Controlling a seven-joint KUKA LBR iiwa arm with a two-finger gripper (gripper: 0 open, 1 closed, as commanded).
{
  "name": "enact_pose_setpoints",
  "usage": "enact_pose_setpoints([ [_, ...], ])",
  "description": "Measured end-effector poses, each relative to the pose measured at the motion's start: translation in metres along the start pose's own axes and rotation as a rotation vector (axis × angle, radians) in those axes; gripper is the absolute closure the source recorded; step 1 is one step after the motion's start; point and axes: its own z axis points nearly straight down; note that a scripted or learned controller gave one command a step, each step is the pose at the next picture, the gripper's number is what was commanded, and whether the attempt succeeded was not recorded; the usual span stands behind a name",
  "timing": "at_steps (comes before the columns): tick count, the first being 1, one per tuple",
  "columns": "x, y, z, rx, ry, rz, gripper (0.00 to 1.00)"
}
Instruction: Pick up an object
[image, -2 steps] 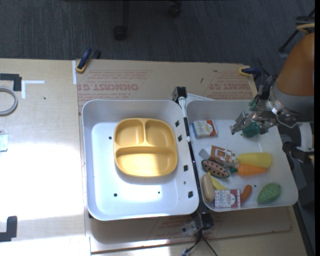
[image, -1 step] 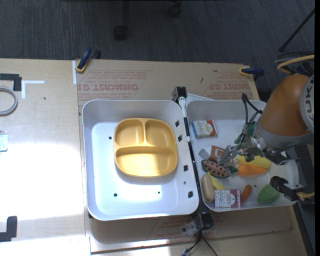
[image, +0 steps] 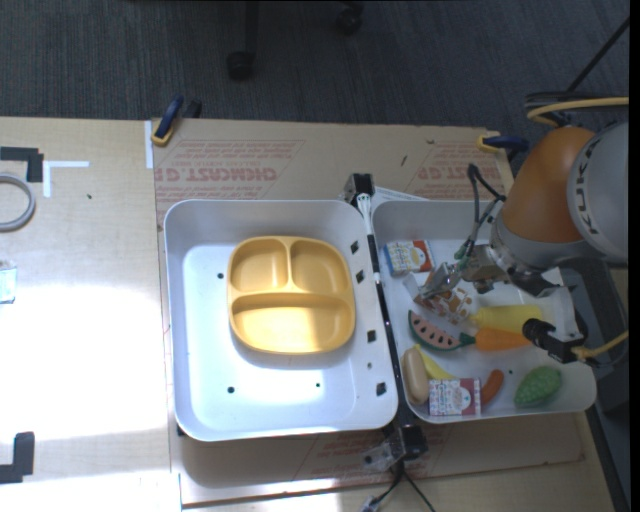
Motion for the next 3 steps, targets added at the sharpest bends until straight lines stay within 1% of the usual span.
enact_pose_setpoints([
  [1,-0.002,0.003,-0.014,-0.008,-0.005,0.001,1.0],
  [2,-0.002,0.003,-0.013,-0.008,-0.005,0.001,0.0],
  [3,0.087,-0.042,-0.087,0.018,0.005,-0.202,0.0],
])
